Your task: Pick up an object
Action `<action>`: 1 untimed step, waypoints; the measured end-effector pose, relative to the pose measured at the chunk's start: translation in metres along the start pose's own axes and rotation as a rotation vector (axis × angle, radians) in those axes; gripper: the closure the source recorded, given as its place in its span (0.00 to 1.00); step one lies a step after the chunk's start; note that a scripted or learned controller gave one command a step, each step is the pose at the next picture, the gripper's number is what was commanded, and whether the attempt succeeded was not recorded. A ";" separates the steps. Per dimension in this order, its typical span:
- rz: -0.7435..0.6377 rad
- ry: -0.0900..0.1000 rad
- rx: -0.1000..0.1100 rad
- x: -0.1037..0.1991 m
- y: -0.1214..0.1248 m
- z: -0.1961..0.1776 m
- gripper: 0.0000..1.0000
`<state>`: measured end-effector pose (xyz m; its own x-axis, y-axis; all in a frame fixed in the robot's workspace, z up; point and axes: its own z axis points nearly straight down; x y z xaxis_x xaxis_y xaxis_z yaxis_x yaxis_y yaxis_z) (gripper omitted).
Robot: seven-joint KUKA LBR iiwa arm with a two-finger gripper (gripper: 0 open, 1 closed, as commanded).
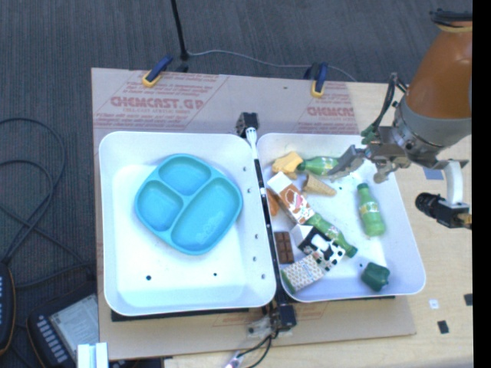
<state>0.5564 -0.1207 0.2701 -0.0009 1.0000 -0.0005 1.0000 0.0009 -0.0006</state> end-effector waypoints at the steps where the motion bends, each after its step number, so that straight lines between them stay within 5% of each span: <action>1: 0.002 0.000 0.003 -0.076 0.035 0.100 0.00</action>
<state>0.5913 -0.1968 0.1700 0.0009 1.0000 -0.0008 1.0000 -0.0009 -0.0040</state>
